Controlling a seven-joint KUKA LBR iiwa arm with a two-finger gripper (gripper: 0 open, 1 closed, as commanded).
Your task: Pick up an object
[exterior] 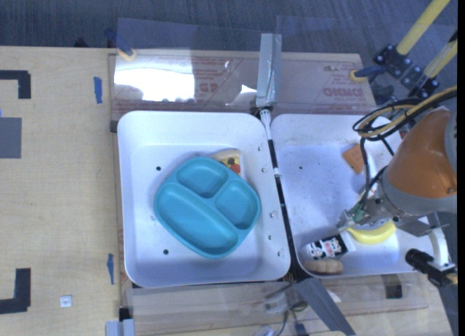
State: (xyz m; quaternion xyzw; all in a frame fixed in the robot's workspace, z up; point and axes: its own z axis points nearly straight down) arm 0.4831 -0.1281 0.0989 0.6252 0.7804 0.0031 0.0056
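Note:
In the left bin (138, 145) lies a teal divided plate (207, 206), with a yellowish item (228, 160) partly tucked under its far edge. In the right bin (312, 160) I see a small orange piece (353, 158) near the far right, a yellow round object (372, 234) at the near right, a black-and-white small object (327, 246) and a tan oblong piece (326, 268) at the near edge. My gripper (358, 217) hangs low over the right bin, right beside the yellow object. The arm's orange band sits above it.
A clear plastic wall (196, 80) and metal divider post (267, 69) stand behind the bins. Cables (392, 116) loop at the right beside yellow struts (429, 14). The wooden bench (51, 204) extends to the left.

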